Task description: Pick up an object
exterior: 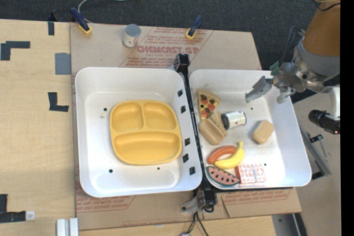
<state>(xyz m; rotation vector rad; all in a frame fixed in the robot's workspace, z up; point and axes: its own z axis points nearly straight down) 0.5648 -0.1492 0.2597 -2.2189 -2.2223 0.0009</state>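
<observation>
Hovering jaws [269, 90] spread apart, nothing between them, small can [234, 119] lying below-left

two shallow white bins [91, 135] sit side by side. the left bin holds one yellow divided tray [146, 132]. the right bin [293, 157] holds one pizza slice [208, 103], one small metal can [234, 119], one tan block [263, 131], one bread roll [212, 131], one sausage [220, 152], one banana [231, 157], one watermelon slice [223, 177] and one red-printed card [252, 173]. beyond the bins, two blue-and-yellow clamps [81, 20] and one small grey can [131, 36].
</observation>
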